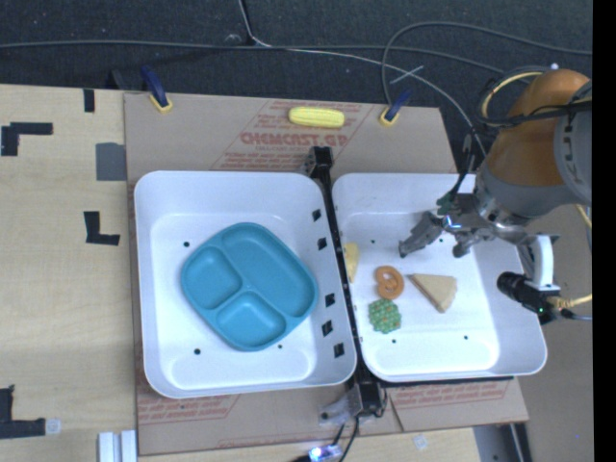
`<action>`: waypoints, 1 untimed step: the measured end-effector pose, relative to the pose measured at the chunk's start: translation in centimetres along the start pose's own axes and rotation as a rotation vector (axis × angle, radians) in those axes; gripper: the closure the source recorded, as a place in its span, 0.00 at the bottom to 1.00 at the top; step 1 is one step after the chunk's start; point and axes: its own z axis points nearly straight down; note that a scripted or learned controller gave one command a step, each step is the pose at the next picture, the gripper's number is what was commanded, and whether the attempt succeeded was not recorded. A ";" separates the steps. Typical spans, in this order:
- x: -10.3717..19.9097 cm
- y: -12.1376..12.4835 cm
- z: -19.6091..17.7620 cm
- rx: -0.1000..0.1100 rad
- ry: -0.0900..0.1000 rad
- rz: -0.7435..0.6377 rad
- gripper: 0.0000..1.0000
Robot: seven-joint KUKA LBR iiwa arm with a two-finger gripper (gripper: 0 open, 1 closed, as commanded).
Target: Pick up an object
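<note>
the arm's two-finger tool (438,237), fingers spread and grasping nothing, hangs in the right white bin (481,359) just above the orange ring-shaped pretzel toy (389,281) and tan wedge (435,290); a descent between them could clip both and grip neither.

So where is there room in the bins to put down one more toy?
Left bin: bare strips around the blue tray, widest along the near wall. Right bin: open floor near the far-left corner and along the near wall. Crowded: mid-right bin, with pretzel, green piece, wedge and gripper.
</note>
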 end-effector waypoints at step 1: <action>0.0 0.3 -0.7 -0.013 -0.002 -0.003 0.00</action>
